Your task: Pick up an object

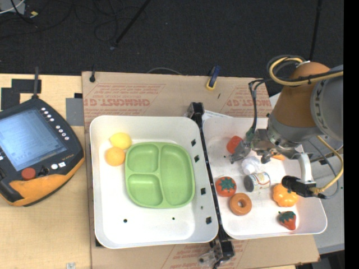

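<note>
The gripper hangs low over the upper middle of the right bin, in the right half of the frame. Whether it is open or closed I cannot tell; the wrist covers it from above, and nothing can be seen caught in it.

The nearest candidates lie close around it: a red piece just to its left, a pale whitish lump directly below it in the frame, and a small tin on its side just under that. Further down sit a tomato, a doughnut, an orange pumpkin and a strawberry.

The risk, as I judge it, is crowding. The lump and the tin almost touch, so a descent between them could knock one aside and close on neither, and the tin, lying on its side, would likely roll away from a glancing touch. The red piece sits near the bin's left wall, where the gripper could catch the rim.

Hard to make out: what the whitish lump is — object or robot part — and the true shape of the red piece, half shadowed. The left bin holds a green divided plate, a lemon and an orange, well apart from the arm.
</note>
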Available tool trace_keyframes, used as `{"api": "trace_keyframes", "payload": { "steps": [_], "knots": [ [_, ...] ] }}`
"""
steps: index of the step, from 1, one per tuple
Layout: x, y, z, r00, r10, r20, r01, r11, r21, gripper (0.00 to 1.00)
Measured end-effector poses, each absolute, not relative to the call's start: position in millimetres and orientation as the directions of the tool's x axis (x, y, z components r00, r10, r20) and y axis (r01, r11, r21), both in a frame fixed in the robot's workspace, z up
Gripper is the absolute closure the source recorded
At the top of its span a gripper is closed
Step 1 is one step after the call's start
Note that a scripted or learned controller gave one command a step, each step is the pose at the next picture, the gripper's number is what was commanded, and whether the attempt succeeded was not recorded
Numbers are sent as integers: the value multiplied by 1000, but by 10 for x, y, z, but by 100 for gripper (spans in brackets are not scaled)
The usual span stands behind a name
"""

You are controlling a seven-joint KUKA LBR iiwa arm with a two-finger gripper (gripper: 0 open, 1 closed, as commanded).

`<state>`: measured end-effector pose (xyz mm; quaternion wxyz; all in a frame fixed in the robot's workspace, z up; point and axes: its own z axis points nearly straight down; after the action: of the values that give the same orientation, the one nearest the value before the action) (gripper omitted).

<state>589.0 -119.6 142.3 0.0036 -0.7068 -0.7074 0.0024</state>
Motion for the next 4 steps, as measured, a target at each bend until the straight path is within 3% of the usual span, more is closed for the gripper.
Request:
{"api": "trace_keyframes", "payload": {
  "steps": [1, 2, 4],
  "knots": [
    [5887, -1169, 894, -2, 1000, 1, 1000, 2, -6, 0],
    [5884, -1190, 1015, 4, 1000, 2, 1000, -4, -6, 100],
    [5845, -1223, 2058, 0, 1000, 0, 1000, 0, 0, 100]
  ]
}}
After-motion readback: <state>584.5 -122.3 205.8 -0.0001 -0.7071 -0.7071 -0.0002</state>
